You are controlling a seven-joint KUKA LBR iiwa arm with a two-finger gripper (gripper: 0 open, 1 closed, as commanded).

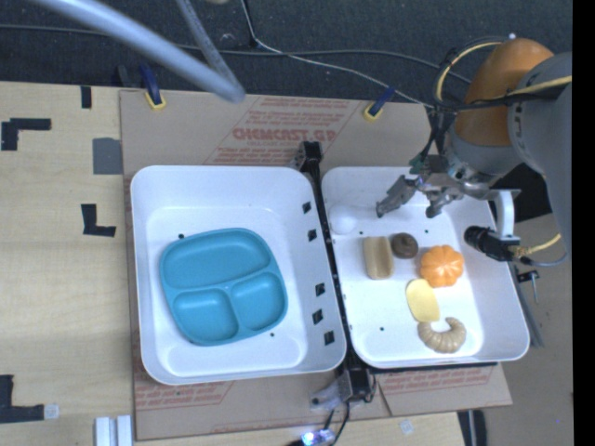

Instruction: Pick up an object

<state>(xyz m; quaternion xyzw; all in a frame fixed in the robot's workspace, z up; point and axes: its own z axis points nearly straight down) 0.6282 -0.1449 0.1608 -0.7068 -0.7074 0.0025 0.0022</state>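
Right bin (358, 337) held the food; gripper (413, 203) hovered spread and empty above it. Best to centre over brown piece (403, 244) before descending.

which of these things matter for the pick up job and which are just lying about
For the job:
gripper
bread piece
brown ball
orange pumpkin
yellow piece
croissant
right bin

Lying about:
blue tray
left bin

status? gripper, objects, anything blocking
Gripper open, holding nothing, above right bin far end. Brown round piece and tan block nearest, untouched. Pumpkin close beside them; no obstruction above.
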